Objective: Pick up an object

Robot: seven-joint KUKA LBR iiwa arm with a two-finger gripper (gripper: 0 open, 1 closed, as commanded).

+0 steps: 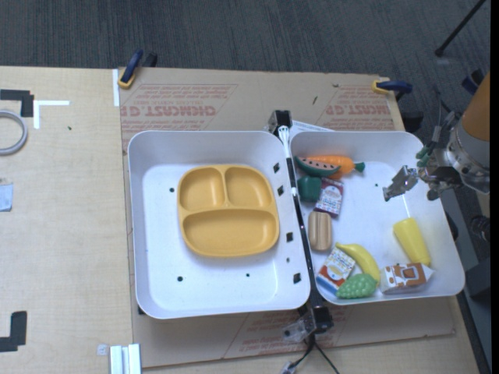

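Cardboard-covered bench under two white bins, clamped at the far corners to stay put. Nearest, along the right bin's front edge: juice box, banana, yellow cylinder, within easy reach. Left bin with only a yellow plate. Farther, gripper above the right bin, grasping nothing, probably released; cannot tell surely.

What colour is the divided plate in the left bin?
The divided plate is yellow-orange, seen clearly in the camera view from above.
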